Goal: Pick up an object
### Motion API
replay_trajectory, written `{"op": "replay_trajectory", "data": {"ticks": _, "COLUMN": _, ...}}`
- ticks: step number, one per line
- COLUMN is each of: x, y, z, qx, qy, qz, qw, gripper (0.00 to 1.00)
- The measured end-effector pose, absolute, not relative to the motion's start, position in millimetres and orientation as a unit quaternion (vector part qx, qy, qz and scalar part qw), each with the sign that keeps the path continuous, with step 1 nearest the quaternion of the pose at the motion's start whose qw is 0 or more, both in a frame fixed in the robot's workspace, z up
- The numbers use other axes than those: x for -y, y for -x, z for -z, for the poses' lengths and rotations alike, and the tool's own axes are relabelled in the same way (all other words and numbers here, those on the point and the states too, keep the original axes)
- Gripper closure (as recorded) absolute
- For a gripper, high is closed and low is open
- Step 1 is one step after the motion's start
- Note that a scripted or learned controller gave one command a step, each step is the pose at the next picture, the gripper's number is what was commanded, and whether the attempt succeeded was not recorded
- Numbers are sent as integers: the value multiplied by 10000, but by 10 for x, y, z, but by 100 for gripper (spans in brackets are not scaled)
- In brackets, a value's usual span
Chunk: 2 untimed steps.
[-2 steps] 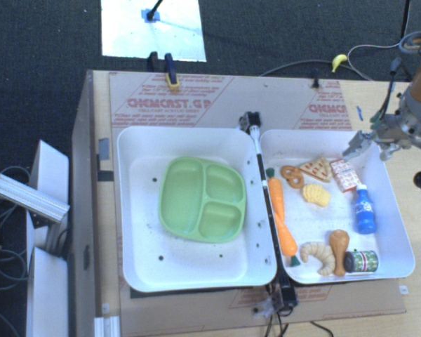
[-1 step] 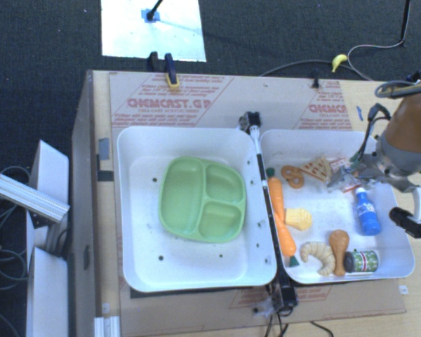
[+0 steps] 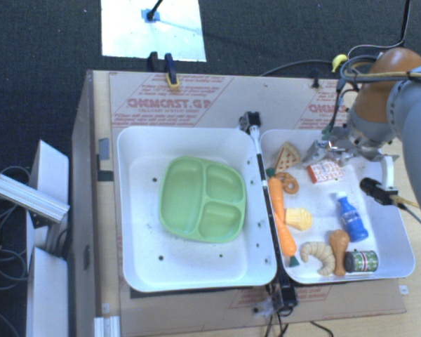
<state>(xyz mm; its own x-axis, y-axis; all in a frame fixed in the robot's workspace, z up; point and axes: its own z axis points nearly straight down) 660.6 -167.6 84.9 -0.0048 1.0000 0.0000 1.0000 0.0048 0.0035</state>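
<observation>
Camera view puts the pincer [image 3: 328,149] low over the far end of the right bin [image 3: 400,255], reaching in from the right under the grey arm [image 3: 410,107] with its orange band. Whether it is apart or together I cannot tell; the tip is small and cluttered with cables at this angle, and nothing is visibly caught in it.

Just below the tip, touching or nearly so, lies a small red-and-white box [image 3: 325,172], flat on the bin floor and turned a little askew. This looks like the nearest candidate for the pick. It is probably a light toy carton: stiff enough to clamp, with smooth printed faces that could slip. Taking it across its 2 long edges, squarely, seems the safest hold.

Beside the box to the left sit a waffle wedge [image 3: 288,157] and a pretzel [image 3: 289,182], with an orange carrot [image 3: 280,216] along the bin's left wall. Nearer the front are a yellow cheese piece [image 3: 299,220], a blue bottle [image 3: 351,217], a croissant [image 3: 318,255], a drumstick [image 3: 337,248] and a small can [image 3: 361,261], all well apart from the tip.

The left bin [image 3: 137,258] holds a green divided tray [image 3: 202,199]. Both bins rest on the surface [image 3: 189,100].
</observation>
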Motion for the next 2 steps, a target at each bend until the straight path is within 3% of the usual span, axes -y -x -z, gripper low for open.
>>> {"op": "replay_trajectory", "data": {"ticks": 1, "x": 1513, "y": -6374, "z": -849, "qx": -7079, "qy": -7063, "qz": -7, "qw": 9, "gripper": 0}}
{"op": "replay_trajectory", "data": {"ticks": 2, "x": 949, "y": -6667, "z": -924, "qx": -7085, "qy": -7057, "qz": 37, "qw": -21, "gripper": 0}}
